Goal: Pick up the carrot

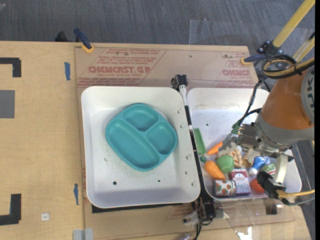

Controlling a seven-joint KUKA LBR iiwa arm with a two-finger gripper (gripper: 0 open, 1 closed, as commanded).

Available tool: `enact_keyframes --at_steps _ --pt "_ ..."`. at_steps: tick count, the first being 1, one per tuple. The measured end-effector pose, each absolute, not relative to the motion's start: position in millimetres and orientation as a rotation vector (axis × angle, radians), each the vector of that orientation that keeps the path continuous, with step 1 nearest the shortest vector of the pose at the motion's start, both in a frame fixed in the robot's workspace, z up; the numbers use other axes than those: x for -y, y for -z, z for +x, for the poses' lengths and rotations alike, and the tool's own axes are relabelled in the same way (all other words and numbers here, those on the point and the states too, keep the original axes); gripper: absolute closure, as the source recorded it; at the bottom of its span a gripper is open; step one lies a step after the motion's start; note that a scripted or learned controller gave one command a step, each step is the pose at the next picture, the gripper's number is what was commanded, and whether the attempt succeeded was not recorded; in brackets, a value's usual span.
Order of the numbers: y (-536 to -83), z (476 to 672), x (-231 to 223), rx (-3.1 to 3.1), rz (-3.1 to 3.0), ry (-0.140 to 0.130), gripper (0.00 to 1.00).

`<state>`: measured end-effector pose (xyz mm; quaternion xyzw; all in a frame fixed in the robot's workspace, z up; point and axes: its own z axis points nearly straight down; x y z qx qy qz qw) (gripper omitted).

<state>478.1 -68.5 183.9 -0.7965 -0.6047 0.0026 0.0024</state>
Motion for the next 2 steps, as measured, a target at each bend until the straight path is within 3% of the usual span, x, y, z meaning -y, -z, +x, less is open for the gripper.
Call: enact_keyframes --at_steps 1,2 --pt "-183.7 479.7 9.1 1.842 -2.536 -0.003 0.00" --pt "-183.8 479.7 11.5 1.839 -2.541 -0.005 0.00"
